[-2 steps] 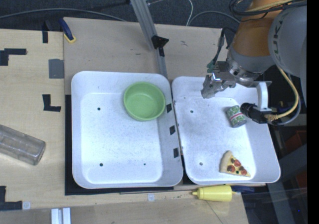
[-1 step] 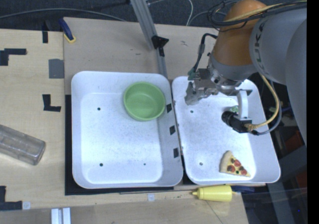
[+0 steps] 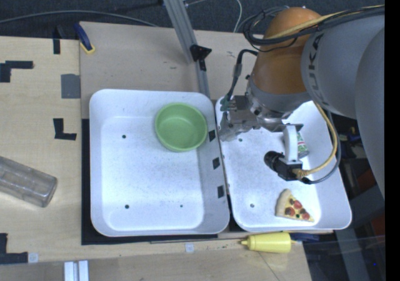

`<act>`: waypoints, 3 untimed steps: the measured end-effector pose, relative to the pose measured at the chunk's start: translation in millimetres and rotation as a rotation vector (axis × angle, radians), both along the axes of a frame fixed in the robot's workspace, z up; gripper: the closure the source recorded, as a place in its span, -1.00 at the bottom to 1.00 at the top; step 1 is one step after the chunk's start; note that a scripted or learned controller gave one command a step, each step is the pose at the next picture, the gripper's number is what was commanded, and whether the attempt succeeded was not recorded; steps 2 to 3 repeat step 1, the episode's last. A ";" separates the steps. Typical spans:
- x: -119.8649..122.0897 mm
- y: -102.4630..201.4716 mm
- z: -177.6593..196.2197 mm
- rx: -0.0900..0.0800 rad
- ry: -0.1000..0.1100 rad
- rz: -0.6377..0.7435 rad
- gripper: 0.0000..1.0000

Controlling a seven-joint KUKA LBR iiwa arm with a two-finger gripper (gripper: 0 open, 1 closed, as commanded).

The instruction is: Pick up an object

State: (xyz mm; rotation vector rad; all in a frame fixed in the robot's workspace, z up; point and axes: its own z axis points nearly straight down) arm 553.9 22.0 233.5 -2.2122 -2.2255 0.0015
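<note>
White shallow plastic bin on the right (image 3: 325, 211) holds a toy pizza slice (image 3: 293, 206) near its front corner and a small white-and-green packet (image 3: 299, 143) farther back; the tool (image 3: 232, 125) sits low at that bin's left edge, its grip impossible to tell. A pale green round bowl (image 3: 181, 126) rests in the left bin (image 3: 112, 205).

High slanted view over both bins (image 3: 100, 148)
</note>
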 end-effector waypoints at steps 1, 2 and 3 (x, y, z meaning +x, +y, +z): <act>-29.7 51.3 -12.4 -0.001 0.002 0.000 1.00; -29.7 51.3 -12.4 -0.001 0.002 0.000 1.00; -29.7 51.3 -12.4 -0.001 0.002 0.000 1.00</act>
